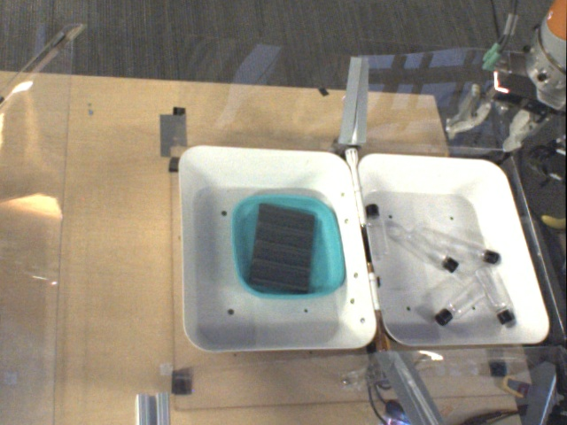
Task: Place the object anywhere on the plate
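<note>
No text, label, brand, number or sign can be read anywhere here. The white bins [266, 177], the teal plate [330, 255], the dark ribbed block [282, 248] on it and the clear tubes [425, 242] show plain faces. The wooden surface [97, 237] likewise bears no writing.

The desk [97, 237] is pale wood with a glossy, reflective sheet over it. Two shallow white bins rest on it side by side, edges touching: the left bin [202, 237] and the right bin [523, 237]. A small dark block [181, 381] (purpose unclear) sits near the desk's front edge.
</note>
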You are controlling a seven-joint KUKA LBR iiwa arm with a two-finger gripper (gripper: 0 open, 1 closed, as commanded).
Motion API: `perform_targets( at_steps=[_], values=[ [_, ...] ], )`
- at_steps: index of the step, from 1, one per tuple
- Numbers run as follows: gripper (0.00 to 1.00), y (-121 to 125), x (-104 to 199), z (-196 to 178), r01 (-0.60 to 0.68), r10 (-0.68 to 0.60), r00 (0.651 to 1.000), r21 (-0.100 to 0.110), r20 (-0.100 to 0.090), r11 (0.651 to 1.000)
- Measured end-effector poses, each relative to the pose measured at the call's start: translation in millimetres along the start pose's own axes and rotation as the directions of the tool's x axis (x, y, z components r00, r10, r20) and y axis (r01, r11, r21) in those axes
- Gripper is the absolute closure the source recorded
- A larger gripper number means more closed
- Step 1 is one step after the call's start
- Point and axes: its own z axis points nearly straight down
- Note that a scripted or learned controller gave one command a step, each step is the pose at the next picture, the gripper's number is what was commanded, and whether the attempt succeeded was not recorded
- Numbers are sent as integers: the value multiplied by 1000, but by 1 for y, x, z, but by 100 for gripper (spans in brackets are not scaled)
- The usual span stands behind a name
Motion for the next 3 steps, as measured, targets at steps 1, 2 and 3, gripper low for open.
perform_targets(
  at_steps=[1,2,3],
  values=[
    [0,-28,-48,-37,-132,132,991,1,2,991],
    [0,6,-96,-45,-264,264,965,3,4,965],
    [0,-26,-99,-45,-383,382,924,4,4,924]
  ],
)
